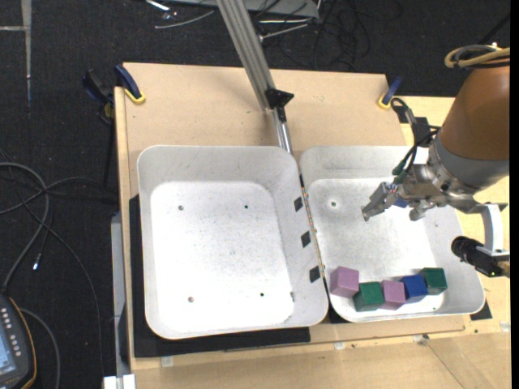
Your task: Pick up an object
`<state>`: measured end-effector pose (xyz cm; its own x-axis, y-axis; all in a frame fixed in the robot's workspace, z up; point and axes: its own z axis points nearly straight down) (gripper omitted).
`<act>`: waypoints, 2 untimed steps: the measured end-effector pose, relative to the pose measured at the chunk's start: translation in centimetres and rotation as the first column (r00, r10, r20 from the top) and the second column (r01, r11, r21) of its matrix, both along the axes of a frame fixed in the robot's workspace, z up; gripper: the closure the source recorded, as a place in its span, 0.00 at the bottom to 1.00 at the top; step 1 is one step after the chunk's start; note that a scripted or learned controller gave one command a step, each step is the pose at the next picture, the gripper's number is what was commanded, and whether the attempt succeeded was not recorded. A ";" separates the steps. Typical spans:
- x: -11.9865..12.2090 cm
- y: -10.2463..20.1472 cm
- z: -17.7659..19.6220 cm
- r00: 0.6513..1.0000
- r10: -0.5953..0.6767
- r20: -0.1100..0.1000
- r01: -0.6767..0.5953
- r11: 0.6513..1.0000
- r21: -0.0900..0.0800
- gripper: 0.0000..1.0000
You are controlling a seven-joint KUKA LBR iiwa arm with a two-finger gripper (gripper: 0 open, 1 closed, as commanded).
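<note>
Several small blocks lie in a row along the front wall of the right bin (381, 162): a purple block (345, 280), a dark green block (369, 296), a pink-purple block (393, 292), a blue block (414, 286) and a green block (435, 279). My gripper (391, 211) hangs over the middle of the right bin, well behind the row of blocks and apart from them. Its fingers stand open and I see nothing between them. The orange band and grey wrist sit up and to the right of it.
The left bin (150, 217) lies beside the right one, with a shared ridge between them. A slanted metal pole (247, 47) comes down to the back of that ridge. Clamps hold the board's back corners.
</note>
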<state>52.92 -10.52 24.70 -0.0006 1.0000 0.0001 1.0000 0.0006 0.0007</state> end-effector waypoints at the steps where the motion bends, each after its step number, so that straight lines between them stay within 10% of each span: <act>1: 3.6 -6.3 1.7 1.000 -0.004 0.004 0.004 1.000 -0.004 0.00; 2: 9.6 -11.2 -12.6 1.000 -0.001 -0.005 0.001 1.000 -0.001 0.00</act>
